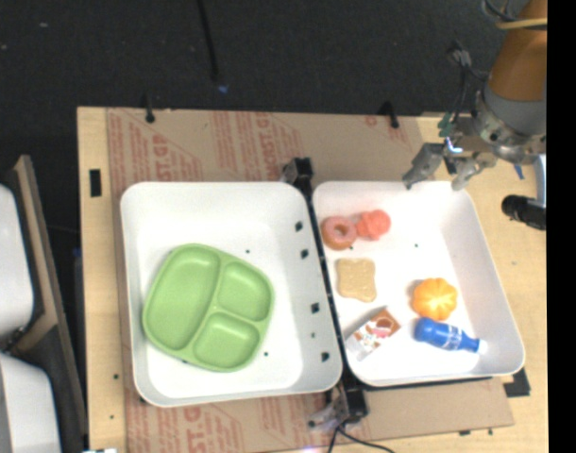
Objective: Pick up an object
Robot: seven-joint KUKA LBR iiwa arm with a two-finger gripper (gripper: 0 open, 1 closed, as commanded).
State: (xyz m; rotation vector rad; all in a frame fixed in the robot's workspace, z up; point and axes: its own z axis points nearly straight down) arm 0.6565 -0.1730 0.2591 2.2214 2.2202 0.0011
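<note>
My gripper (439, 170) hangs open over the far edge of the right bin (491, 253), with nothing between its fingers. Below it in that bin lie a pink doughnut (340, 232) and a red-pink lump (373, 224) side by side. Nearer the front are a tan slice of toast (356, 278), an orange fruit (433, 297), a blue bottle (446, 336) on its side, and a small red-and-white packet (374, 333). The gripper is well above and behind all of them.
The left bin (137, 225) holds a green divided plate (208, 307). A black divider with clips (313, 253) runs between the bins. The arm's orange band (519, 59) stands at the top right. Cardboard (222, 144) lies under the bins.
</note>
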